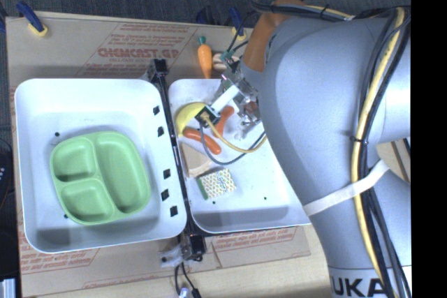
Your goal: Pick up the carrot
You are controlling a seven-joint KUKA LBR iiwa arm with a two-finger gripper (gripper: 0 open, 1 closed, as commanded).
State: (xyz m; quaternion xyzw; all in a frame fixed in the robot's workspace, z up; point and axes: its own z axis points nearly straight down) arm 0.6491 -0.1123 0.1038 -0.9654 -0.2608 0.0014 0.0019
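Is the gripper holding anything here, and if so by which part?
It cannot be told: the gripper sits low among the right bin's items, its tips unclear.

- Right bin (279,209): near half mostly open floor; a small patterned sponge (217,183) lies toward its left wall.
- Far half crowded: banana (187,115), orange-red piece (203,142), gripper (225,108) packed close, possibly touching.
- Arm (335,122) covers the bin's right side.
- Carrot (204,59) lies outside, past the far rim, on open cardboard (105,45).
- Left bin (35,115): green tray (100,176) takes the middle; margins free.
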